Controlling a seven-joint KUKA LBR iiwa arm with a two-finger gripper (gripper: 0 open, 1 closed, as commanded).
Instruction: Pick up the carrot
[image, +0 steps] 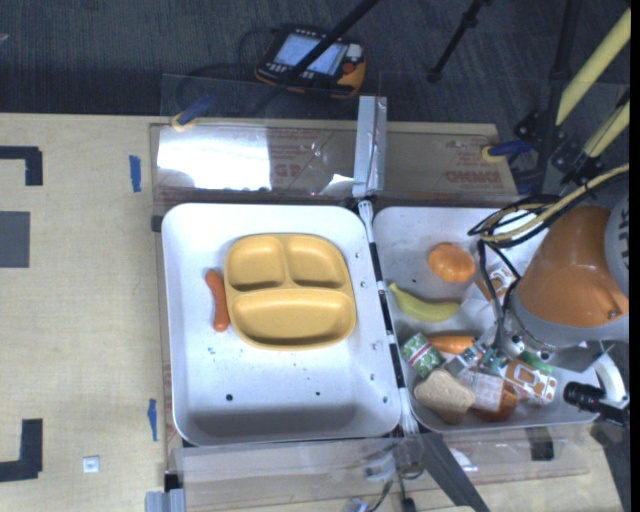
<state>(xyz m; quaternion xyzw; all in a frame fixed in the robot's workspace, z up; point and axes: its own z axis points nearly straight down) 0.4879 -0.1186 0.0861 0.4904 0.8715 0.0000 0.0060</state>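
Observation:
A short orange carrot (453, 343) lies in the right bin (400, 228), just below a banana (424, 306) and beside a green-and-white packet (418, 351). The arm, with its orange band (572, 275), reaches in from the right. Its gripper (493, 352) is down low among the clutter, just to the right of the carrot's end. Nothing shows whether it touches the carrot. The wrist and cables hide the gripper's tip.
An orange fruit (452, 262) sits at the back of the right bin. A bread piece (446, 394) and printed packets (520, 380) crowd its front. The left bin (190, 380) holds a yellow divided plate (290, 290) and a reddish-orange stick (217, 300) beside it.

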